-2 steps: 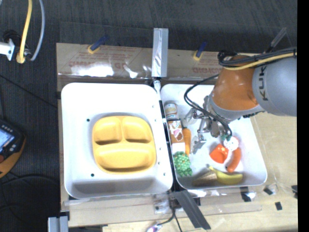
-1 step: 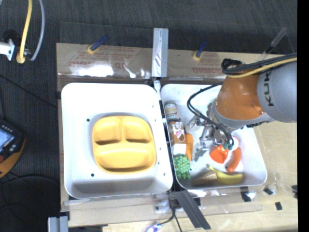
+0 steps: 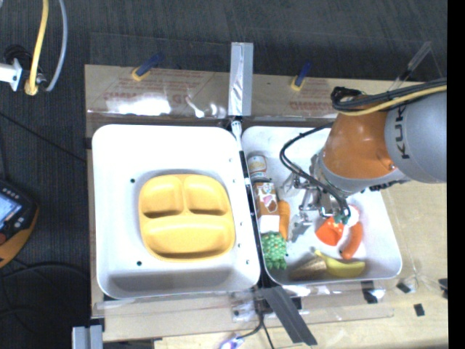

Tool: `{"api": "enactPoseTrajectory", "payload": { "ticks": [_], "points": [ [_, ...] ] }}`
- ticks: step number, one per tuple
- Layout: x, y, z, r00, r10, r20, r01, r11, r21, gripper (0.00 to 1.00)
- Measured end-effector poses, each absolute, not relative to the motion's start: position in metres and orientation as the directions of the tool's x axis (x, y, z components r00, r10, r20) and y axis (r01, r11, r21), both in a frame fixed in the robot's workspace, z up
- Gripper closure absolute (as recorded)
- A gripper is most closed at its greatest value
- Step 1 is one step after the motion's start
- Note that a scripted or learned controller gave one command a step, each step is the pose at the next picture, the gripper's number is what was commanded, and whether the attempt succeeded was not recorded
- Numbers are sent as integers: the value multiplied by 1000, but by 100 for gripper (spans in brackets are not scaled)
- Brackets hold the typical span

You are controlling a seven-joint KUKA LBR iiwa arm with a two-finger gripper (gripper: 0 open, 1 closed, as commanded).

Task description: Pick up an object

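The arm reaches in from the right, its orange band [image 3: 357, 151] over the right bin [image 3: 385, 249]. My gripper [image 3: 309, 212] hangs low in the middle of that bin. Just right of it and below lies a red pepper [image 3: 330, 232], with an orange-red chili [image 3: 352, 241] beside it. To the gripper's left lies an orange carrot [image 3: 283, 217]. A yellow banana [image 3: 341, 267] lies along the bin's front, and a brown piece [image 3: 308, 268] sits to its left. I see nothing held in the gripper.
Along the right bin's left wall sit a small can [image 3: 256, 166], a printed packet [image 3: 265, 195] and a green bumpy item [image 3: 274, 249]. The left bin [image 3: 116, 158] holds a yellow divided tray [image 3: 186, 214]. Cables [image 3: 298, 145] loop off the wrist.
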State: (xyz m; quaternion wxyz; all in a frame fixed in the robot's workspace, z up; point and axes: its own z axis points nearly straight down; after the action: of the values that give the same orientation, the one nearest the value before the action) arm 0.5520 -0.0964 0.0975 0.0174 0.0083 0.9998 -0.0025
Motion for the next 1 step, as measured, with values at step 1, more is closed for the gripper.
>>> {"api": "enactPoseTrajectory", "payload": {
  "ticks": [1],
  "points": [
    [524,-100,98,-994,-96,-43,-95,995,-11,0]
  ]
}}
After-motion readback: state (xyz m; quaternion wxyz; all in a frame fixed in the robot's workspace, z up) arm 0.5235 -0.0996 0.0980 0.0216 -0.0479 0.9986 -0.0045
